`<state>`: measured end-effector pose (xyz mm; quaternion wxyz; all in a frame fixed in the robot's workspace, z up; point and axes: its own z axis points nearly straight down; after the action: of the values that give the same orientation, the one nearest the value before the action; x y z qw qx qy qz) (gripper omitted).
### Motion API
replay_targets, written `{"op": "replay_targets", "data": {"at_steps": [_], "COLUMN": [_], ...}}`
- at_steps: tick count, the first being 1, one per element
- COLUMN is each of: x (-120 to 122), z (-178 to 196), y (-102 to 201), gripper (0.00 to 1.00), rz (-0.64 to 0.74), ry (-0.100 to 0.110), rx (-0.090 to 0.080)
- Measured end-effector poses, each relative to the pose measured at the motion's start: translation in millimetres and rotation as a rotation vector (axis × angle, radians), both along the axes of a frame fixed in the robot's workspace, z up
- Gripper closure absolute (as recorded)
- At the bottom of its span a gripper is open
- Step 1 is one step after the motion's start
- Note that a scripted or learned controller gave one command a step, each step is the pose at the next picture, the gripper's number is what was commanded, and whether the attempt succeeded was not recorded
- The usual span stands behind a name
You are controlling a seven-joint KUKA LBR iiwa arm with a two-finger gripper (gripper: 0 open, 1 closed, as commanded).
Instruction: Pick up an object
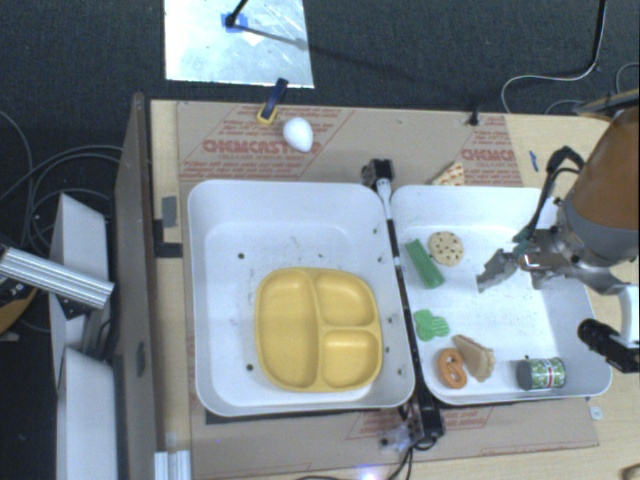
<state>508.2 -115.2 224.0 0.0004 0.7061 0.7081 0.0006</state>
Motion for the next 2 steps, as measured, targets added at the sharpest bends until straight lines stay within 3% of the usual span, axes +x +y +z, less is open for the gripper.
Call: {"op": "replay_targets", "data": {"at_steps": [1,2], "x": [51.6,90.0], "z": [-49.9,-123.2], "y": [30.1,17.0], "gripper": [0.0,0.0], "rz": [0.005,0.002], "ry": [0.0,-0.003], "rx": [0.0,-0.002]}}
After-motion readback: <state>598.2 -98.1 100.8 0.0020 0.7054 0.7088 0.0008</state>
